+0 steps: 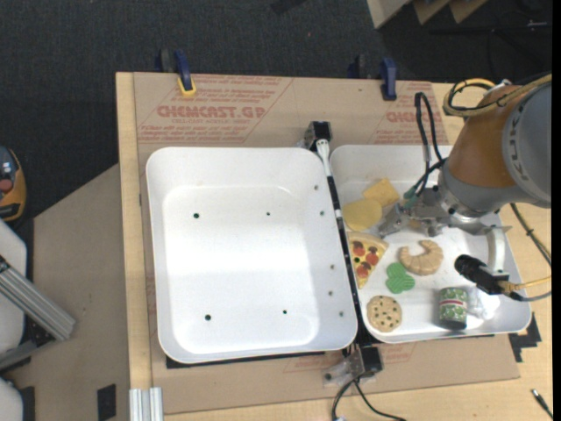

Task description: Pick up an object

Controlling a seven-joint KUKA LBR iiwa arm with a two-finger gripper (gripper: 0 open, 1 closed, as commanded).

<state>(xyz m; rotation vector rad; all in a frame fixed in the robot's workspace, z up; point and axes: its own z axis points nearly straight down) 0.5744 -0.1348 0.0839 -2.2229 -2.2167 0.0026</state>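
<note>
Two glossy white bins point(237, 169), metal claw point(394, 221), curved croissant point(422, 257)

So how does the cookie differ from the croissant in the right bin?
The cookie is a flat round disc with dark spots; the croissant is a plump curved crescent. The cookie lies by the bin's near edge, the croissant nearer the middle, close to the gripper. Both are tan.
</note>
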